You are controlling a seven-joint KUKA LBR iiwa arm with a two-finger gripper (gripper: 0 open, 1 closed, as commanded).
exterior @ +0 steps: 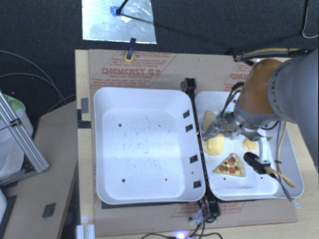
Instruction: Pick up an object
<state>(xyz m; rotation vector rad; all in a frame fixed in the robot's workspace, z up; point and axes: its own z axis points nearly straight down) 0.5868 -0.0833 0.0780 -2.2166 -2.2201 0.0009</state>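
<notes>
In the right bin [286, 190] lie a pizza slice toy [230, 165] with red dots, a round pale yellow lump [215, 144], a pale yellow piece [209, 117] near the bin's left wall, and a small yellow piece [249, 144] to the right. My gripper [218, 128] hangs low over the bin's left part, just above the round yellow lump, under the grey wrist and orange band. The wrist hides the gripper's tips, and nothing shows held in it.
The left bin [144, 146] sits beside the right one, split from it by a black clamp strip [195, 133]. Cardboard lies under both bins. A foil sheet [118, 14] lies beyond the bench's far edge.
</notes>
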